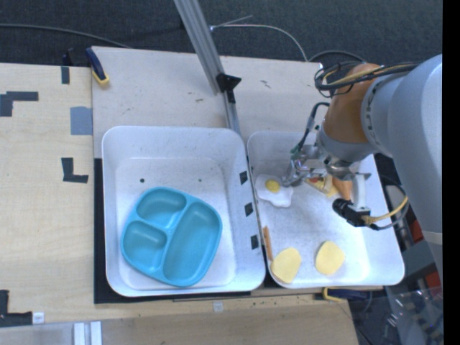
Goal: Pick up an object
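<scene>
White-and-yellow fried egg toy (276, 192) lies in the right bin (384, 264), near its left wall, just left of and below the gripper (300, 171). Whether the jaws are spread, I cannot tell.

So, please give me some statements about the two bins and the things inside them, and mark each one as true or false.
1. The blue divided plate lies in the left bin. True.
2. The fried egg toy lies in the left bin. False: it is in the right bin, near its left wall.
3. Two yellow pieces lie near the front of the right bin. True.
4. The gripper hangs over the blue divided plate. False: it is over the right bin, close to the fried egg toy.
5. The blue divided plate has three compartments. True.
6. The arm's band above the wrist is green. False: the orange band is orange.
</scene>
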{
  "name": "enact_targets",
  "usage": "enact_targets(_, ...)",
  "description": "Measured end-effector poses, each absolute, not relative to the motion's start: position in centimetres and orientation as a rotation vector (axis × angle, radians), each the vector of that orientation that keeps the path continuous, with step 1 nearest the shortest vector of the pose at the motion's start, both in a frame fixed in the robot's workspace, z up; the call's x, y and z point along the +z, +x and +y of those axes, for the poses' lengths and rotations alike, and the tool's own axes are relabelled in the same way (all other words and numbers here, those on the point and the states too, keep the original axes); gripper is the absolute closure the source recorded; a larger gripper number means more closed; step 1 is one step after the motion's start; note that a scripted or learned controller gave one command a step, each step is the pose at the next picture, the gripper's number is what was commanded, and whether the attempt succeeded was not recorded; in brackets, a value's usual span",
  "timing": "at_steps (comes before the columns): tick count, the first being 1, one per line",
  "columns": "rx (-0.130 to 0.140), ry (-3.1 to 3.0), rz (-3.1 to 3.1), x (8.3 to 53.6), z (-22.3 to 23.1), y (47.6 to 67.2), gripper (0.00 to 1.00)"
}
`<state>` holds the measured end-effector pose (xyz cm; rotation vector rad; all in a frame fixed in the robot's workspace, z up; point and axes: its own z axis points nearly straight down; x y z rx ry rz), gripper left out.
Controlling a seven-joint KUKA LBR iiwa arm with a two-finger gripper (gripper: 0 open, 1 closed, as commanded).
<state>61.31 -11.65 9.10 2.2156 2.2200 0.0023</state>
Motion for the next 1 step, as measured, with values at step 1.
enact_targets(1, 0.008, 2.213, 2.225, 19.34, -6.59, 59.59, 1.00)
